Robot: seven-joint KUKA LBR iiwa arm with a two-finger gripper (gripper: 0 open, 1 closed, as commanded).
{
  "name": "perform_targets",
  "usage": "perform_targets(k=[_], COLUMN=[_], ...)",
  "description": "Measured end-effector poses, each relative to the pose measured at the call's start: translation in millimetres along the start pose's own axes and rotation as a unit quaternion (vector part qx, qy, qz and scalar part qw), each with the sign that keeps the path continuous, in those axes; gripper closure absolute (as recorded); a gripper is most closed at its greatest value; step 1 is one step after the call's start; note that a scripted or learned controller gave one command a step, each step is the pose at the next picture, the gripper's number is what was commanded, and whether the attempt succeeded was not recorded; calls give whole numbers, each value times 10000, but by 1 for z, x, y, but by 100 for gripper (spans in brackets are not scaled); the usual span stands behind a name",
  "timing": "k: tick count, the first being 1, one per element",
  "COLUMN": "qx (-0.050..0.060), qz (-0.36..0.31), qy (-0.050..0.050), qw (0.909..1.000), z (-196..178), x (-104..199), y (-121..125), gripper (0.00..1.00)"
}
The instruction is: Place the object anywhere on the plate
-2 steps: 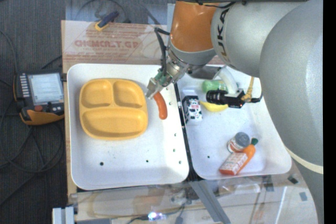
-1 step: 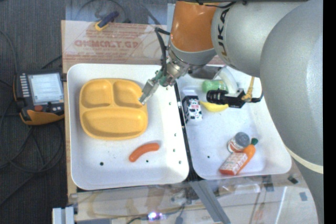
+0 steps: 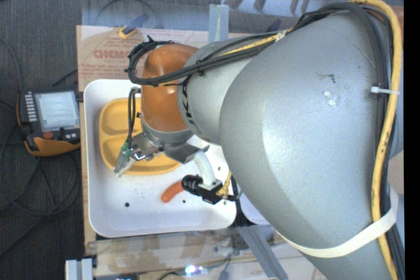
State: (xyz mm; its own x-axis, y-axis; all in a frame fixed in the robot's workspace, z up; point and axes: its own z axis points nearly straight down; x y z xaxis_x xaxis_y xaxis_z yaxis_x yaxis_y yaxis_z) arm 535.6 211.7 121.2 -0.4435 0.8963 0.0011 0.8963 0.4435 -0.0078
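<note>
While red lettering on the cardboard (image 3: 105, 52) behind the bin (image 3: 118, 220) is too partly hidden to read, the end effector (image 3: 125, 159) hangs over the yellow plate (image 3: 111, 124), its opening impossible to judge; an orange object (image 3: 172, 192) lies on the bin floor beside the plate

Single fixed camera above bench, slanted down; arm (image 3: 295, 128) close, blocking much.

Glossy plastic plate (image 3: 113, 120) (yellow), smooth white bin (image 3: 98, 206), matt grey arm (image 3: 295, 128)
</note>
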Motion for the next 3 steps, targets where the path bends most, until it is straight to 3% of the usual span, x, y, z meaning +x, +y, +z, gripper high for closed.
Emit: perform_targets(k=[1,2,3], qx=[118,-24,-17], qz=[-82,-506,95], qy=[114,-21,0], qw=[9998,9987,10000], z=[-6,-62,23], x=[15,-140,-54], y=[-3,-60,-74], gripper=[100,100,100])
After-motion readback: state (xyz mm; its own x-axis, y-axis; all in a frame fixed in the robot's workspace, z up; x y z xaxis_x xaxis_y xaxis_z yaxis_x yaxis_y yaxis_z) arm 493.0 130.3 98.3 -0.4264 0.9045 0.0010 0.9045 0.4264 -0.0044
